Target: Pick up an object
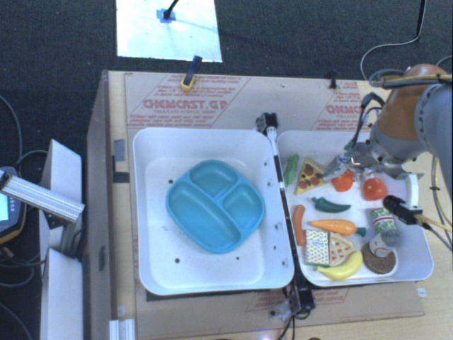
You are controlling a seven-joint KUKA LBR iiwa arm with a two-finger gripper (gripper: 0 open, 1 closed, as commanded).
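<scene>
Claw (348, 163) hovers above orange toy (342, 181) in right bin (425, 257)

The objects to be picked are found in the right bin (425, 261), which stands at the desk's right end. A green pod (291, 168) and a pizza slice (308, 176) are laid near the bin's far left corner. An orange-red piece (342, 182) and a red tomato (374, 188) are set toward the far right. A dark green pepper (330, 205) and a carrot (334, 226) are placed mid-bin, with a sausage (299, 223) along the left wall. A cracker (316, 246), a second pizza slice (342, 247), a banana (342, 267), a brown cookie (379, 259) and a small can (383, 222) are gathered at the near edge.
</scene>
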